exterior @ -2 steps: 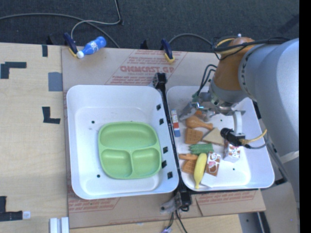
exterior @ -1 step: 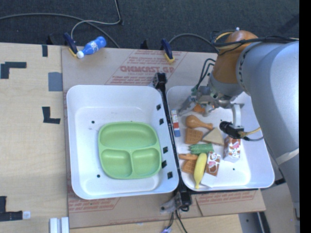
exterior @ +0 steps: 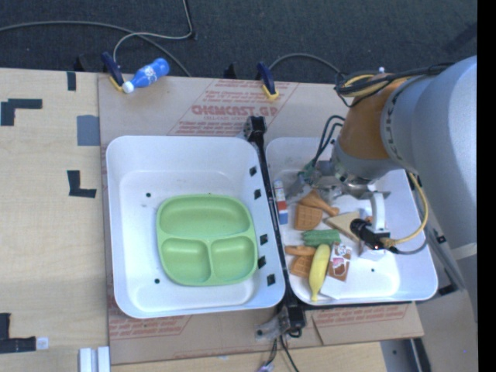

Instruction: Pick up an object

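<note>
My gripper (exterior: 308, 180) hangs low over the back left part of the right bin (exterior: 403, 285), under the grey arm with its orange band. Just in front of it lies a heap of toy food: an orange waffle piece (exterior: 308, 216), a beige wedge (exterior: 341, 224), a green piece (exterior: 322, 239), a yellow banana (exterior: 318, 269), orange sticks (exterior: 298, 250) and a red and white packet (exterior: 339, 264). A small red, white and blue item (exterior: 280, 206) lies by the bin's left wall. Nothing shows lifted off the bin floor.
The left bin (exterior: 124, 208) holds a green divided plate (exterior: 207, 237). A black divider (exterior: 263, 200) runs between the bins. A blue bottle (exterior: 147, 74) lies on the cardboard behind the left bin, beside clamps and cables.
</note>
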You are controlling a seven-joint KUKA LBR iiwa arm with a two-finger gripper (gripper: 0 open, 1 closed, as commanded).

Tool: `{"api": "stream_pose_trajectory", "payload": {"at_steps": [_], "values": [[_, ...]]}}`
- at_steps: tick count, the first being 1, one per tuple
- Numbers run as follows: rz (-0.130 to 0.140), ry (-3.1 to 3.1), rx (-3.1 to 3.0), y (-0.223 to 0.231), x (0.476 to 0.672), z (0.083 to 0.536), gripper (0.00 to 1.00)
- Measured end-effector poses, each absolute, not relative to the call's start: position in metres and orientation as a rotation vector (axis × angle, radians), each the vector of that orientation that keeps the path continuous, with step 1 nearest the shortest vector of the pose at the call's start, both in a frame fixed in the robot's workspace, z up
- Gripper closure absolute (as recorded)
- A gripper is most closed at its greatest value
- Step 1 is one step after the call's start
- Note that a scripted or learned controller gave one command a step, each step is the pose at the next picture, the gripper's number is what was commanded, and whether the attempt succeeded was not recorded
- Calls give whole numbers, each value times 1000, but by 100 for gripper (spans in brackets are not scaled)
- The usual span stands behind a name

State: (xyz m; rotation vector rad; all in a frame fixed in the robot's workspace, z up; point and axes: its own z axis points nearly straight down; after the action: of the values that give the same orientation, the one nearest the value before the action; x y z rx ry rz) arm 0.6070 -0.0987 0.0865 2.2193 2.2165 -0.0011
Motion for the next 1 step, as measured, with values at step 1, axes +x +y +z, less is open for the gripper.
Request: {"api": "stream_pose_trajectory", "payload": {"at_steps": [1], "values": [[0, 2218, 2218, -98, 607, 96, 100]]}}
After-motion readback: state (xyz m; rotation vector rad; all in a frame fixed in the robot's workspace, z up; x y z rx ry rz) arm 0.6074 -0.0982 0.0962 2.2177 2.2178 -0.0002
